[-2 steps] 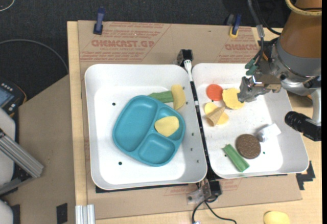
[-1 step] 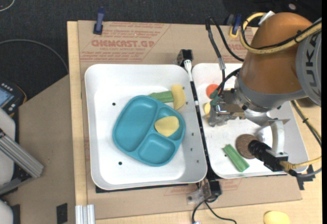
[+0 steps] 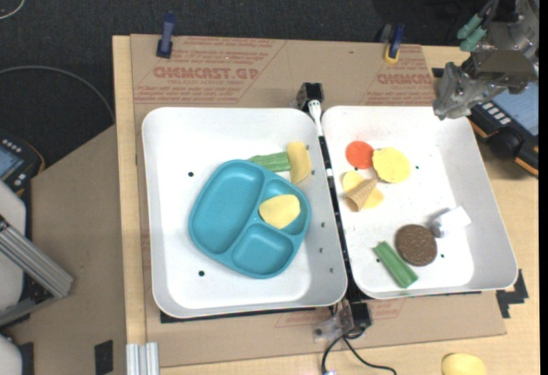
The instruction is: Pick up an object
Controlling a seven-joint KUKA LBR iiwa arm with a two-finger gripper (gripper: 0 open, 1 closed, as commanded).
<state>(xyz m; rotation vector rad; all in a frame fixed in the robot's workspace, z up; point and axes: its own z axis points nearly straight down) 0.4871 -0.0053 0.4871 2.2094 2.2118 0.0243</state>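
While the tool (image 3: 451,99), whose state I cannot tell, hangs at the right bin's (image 3: 492,193) far edge, it should aim nearer, at the isolated brown disc (image 3: 416,244).

A brown cardboard sheet (image 3: 214,74) covers the counter (image 3: 514,193). Two white bins lie on it: the left bin (image 3: 163,193) and the right bin (image 3: 479,193), touching at mid-counter.
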